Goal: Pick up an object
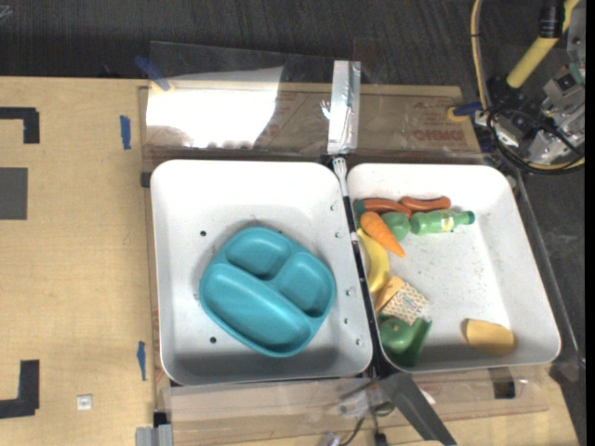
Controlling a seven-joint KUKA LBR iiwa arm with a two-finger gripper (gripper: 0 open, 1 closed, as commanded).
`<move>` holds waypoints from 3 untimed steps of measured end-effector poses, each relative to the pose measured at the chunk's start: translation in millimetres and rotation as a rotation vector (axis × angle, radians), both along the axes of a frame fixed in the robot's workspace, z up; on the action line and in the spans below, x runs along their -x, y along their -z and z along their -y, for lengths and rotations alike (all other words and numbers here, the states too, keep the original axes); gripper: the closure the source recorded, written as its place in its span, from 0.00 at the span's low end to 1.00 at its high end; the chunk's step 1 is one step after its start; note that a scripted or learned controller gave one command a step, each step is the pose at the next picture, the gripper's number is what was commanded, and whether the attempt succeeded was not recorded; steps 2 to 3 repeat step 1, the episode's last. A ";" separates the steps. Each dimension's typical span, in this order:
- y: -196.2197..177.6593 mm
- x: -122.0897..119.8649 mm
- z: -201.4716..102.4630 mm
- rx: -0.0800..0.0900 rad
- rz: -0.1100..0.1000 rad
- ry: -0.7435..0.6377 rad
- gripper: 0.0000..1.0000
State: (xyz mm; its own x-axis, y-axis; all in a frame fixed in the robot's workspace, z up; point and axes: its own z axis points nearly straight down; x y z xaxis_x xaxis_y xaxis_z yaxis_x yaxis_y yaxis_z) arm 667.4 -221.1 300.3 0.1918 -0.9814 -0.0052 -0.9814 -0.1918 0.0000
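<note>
Left bin (177, 249): teal divided plate (268, 289) at ctr, tilted.

Right bin (502, 249): toy foods grouped along the 9 o'clock wall.
- Sausage (406, 203) at 11 o'clock, green bottle (442, 221) just below it.
- Carrot (383, 233) lies over the banana (376, 260).
- Patterned yellow piece (402, 298) and green pepper (404, 334) at 7 o'clock.
- Tan wedge (488, 334) sits alone at 5 o'clock.

Gripper (562, 100) with yellow cable (483, 26) is at 1 o'clock, outside the bins; pincer state: cannot tell.
</note>
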 end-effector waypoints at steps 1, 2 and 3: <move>6.5 -0.4 -8.2 0.002 0.004 -0.131 1.00; 6.5 -0.4 -8.2 0.002 0.004 -0.131 1.00; 6.5 -0.4 -8.2 0.002 0.004 -0.131 1.00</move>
